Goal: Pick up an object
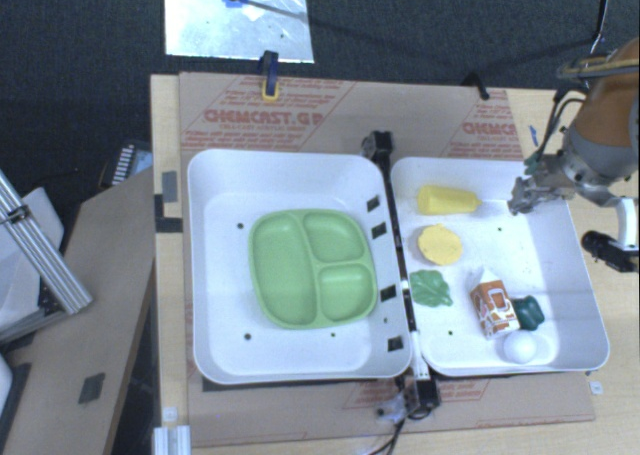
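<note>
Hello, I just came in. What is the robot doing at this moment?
The grey arm reaches in over the right bin; its hand hovers near the far right edge. In that bin lie a yellow block, a yellow disc, a green leafy piece, a small carton and a white ball. Nothing is picked up yet.

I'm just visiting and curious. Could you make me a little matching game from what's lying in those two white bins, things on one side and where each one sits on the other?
Things:
1. green divided plate
2. white ball
3. yellow block
4. orange and white carton

Places:
A. near corner of the right bin
B. far part of the right bin
C. middle of the left bin
D. right bin, just beyond the white ball

Pairs: 1-C, 2-A, 3-B, 4-D
</note>
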You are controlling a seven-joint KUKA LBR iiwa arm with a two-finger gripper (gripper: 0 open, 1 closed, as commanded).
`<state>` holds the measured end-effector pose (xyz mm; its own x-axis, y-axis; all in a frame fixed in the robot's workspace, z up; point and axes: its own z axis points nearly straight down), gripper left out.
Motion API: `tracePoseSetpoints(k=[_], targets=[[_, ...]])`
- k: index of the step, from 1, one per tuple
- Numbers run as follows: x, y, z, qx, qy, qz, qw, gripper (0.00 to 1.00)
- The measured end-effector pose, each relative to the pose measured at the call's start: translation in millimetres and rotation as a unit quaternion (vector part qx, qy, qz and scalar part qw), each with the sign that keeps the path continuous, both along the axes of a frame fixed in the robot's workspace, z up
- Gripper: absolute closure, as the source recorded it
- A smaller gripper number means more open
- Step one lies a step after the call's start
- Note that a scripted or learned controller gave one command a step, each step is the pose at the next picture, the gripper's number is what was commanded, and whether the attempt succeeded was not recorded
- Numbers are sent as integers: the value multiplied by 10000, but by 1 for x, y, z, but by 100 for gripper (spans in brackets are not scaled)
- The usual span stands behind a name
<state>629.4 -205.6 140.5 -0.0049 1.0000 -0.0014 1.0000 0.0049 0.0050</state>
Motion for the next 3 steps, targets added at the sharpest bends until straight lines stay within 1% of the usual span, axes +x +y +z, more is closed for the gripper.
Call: tracePoseSetpoints(k=[1, 2, 3], targets=[[3, 10, 53, -2, -12, 8, 10000, 100], [4, 10, 106, -5, -10, 6, 10000, 100], [-8, 69, 97, 15, 23, 21, 10000, 100]])
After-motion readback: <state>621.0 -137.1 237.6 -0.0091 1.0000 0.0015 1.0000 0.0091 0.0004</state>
